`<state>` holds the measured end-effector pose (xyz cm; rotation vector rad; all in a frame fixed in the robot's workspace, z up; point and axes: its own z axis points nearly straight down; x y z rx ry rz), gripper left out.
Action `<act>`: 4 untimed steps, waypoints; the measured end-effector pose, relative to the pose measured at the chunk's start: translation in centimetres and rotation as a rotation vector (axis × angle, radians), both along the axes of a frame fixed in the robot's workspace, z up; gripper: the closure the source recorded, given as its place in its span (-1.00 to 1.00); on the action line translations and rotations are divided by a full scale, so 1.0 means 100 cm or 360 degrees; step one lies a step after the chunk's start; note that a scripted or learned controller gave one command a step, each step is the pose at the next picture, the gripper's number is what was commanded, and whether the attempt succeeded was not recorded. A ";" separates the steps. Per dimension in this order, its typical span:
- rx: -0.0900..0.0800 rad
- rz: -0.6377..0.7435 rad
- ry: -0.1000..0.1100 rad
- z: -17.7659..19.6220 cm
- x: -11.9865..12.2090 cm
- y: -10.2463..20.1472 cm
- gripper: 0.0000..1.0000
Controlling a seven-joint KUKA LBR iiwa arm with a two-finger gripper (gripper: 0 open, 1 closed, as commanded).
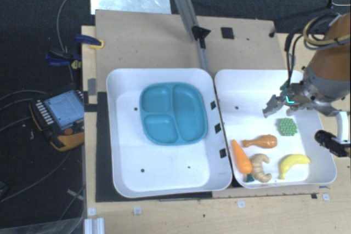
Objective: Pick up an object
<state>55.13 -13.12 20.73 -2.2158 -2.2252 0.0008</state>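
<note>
Overhead, two shallow white bins are seen side by side on the table. The right bin is taken as the landmark. Inside it, toward its near half, several toy foods are laid out: a green bumpy ball-like piece near its right wall, a chicken drumstick just left of and below that piece, an orange carrot close to the bin's left wall, a tan curled piece touching or just beside the carrot, and a yellow banana toward the near right corner. The pincer is held over the middle of this bin, just above and left of the green piece; nothing is seen between its fingers, and how far they are parted cannot be told. Left of the right bin, the left bin carries a blue divided plate.
</note>
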 end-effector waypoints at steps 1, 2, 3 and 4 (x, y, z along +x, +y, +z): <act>-0.0001 0.0001 -0.0005 0.001 0.001 0.000 -1.00; -0.0001 0.0003 -0.0001 -0.053 0.007 0.009 -1.00; -0.0001 -0.0005 0.0000 -0.101 0.013 0.002 -1.00; -0.0002 -0.0006 -0.0008 -0.121 0.015 0.001 -1.00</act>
